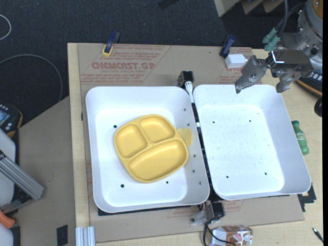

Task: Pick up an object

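end effector (265,77): at the two o'clock part of the view, above the far rim of the right bin, its two fingers (247,77) spread well apart with nothing between them. one finger hangs over the bin's far left corner area, the other toward its far right corner.

arm (310,22): grey, enters from the upper right corner of the view, at about one o'clock from the end effector.

right bin (287,137): shallow, white, at four o'clock in the view; its floor shows small dark specks and holes.

left bin (97,137): shallow, white, at eight o'clock in the view, side by side with the right bin, their inner rims touching or nearly so.

plate (150,147): yellow, three compartments, lying flat on the floor of the left bin, slightly toward its three o'clock side, well apart from the end effector. a small pale yellow piece (185,136) lies just beside it at its three o'clock edge; what it is cannot be told.

table (154,60): a brown board with red print under both bins; a blue and yellow clamp (109,43) at its eleven o'clock corner, a small white block (236,61) near its far edge just left of the end effector.
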You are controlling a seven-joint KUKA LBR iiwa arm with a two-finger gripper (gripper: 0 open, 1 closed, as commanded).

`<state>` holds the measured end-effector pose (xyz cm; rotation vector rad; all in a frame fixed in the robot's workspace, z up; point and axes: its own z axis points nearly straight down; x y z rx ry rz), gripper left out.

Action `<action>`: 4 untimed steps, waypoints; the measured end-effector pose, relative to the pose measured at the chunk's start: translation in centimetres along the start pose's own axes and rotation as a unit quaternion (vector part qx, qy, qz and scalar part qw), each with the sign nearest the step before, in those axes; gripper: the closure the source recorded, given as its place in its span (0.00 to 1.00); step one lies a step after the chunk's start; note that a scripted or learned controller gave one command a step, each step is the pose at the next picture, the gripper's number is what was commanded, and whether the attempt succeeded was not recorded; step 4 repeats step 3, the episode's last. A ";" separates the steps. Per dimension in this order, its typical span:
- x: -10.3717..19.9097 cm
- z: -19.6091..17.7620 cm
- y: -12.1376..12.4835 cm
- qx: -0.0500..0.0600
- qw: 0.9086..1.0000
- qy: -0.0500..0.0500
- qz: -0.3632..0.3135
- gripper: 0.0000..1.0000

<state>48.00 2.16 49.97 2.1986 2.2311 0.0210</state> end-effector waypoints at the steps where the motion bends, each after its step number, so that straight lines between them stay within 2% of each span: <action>1: -0.7 -0.4 0.0 0.005 1.000 -0.002 0.006 1.00; 2: 2.3 10.1 -0.3 0.014 1.000 -0.002 0.006 1.00; 3: 7.7 8.7 -0.1 0.006 1.000 -0.001 0.005 1.00; 4: 7.7 8.7 -0.1 0.006 1.000 -0.001 0.005 1.00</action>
